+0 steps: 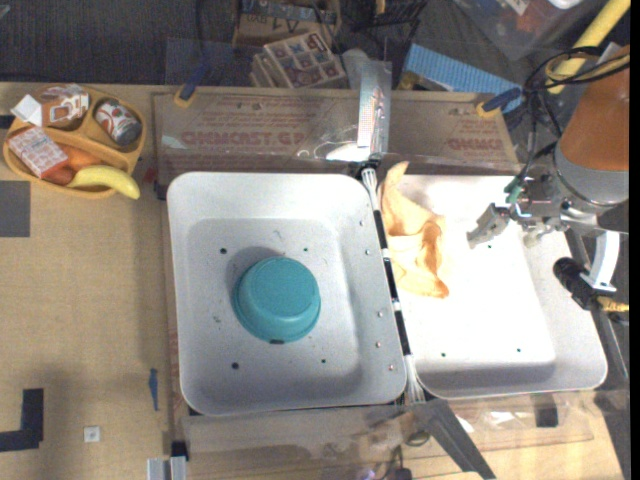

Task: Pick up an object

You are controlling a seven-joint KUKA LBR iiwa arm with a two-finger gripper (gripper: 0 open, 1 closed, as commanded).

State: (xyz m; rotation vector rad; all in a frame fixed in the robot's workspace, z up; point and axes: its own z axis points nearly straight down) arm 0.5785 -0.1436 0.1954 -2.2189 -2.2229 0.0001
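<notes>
Camera view: we are judging the task as not yet accomplished, since nothing is sitting between the gripper's fingers. Candidate objects are lying in both bins. A teal bowl, upside down, is resting near the centre of the left bin. A crumpled yellow cloth is lying at about 10 o'clock in the right bin, against the wall shared with the left bin.

We are seeing the gripper hanging over the right bin at roughly 2 o'clock, just beside the cloth but apart from it. Its fingers are appearing slightly spread, at a narrow opening, and are carrying nothing; whether the tips are touching the bin floor we cannot tell. Approach, closure and lift are remaining, in our judgement.
</notes>
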